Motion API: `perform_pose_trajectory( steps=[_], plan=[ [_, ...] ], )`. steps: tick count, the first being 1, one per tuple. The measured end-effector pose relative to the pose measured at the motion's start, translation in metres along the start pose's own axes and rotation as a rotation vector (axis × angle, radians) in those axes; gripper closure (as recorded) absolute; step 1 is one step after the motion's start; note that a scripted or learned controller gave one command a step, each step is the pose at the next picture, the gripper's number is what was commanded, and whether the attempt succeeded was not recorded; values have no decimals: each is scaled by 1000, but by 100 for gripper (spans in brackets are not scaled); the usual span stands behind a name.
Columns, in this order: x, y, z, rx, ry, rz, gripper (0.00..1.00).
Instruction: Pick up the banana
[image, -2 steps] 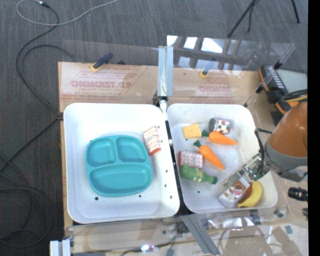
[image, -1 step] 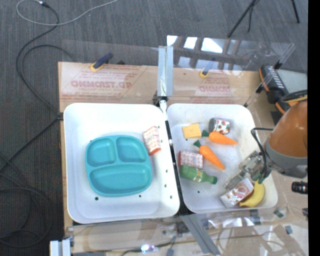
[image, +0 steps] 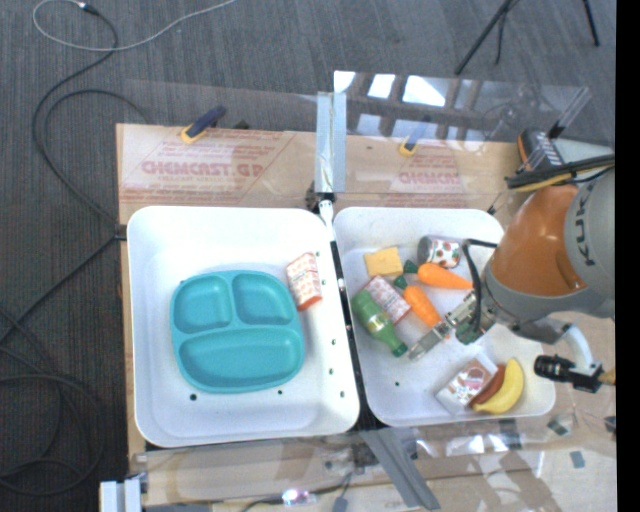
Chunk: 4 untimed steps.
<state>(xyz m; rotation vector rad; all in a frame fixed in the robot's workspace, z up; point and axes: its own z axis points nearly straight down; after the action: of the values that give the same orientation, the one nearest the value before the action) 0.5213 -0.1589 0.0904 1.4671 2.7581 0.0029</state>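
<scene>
So the banana (image: 505, 388) is sitting in the near right corner of the right bin (image: 395, 400), curved, with a brownish strip along its inner side, and it's right up against a small red-and-white packet (image: 465, 385) on its left. The gripper (image: 440, 338) is over the middle of that same bin, well short of the banana and off to its upper left, and it's got nothing to do with it right now. Its fingers (image: 428, 343) look like a pale slim bit poking out toward the green bottle (image: 378, 322), but honestly I can't tell if they're spread or pinched together, it's too small and blurry there. The arm (image: 545, 255), with its big orange band, comes in from the right and covers that side of the bin. Also in the right bin: two carrots (image: 432, 288), one across the top and one angled down beside the bottle, a yellow cheese wedge (image: 383, 263), a pink-labelled can (image: 388, 300) next to the bottle, and a can (image: 440, 250) near the far edge. The left bin (image: 150, 300) has a teal divided tray (image: 238, 330) plus a small red-and-white carton (image: 304, 281) by its right wall.
</scene>
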Motion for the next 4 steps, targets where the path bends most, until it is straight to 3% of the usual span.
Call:
perform_pose_trajectory(
  steps=[1, 2, 4],
  plan=[
    [-27, -60, -28, 12, 15, -1, 0],
    [-33, -57, 0, -7, 6, -157, 0],
    [-33, -55, -1, -9, 3, -241, 0]
  ],
)
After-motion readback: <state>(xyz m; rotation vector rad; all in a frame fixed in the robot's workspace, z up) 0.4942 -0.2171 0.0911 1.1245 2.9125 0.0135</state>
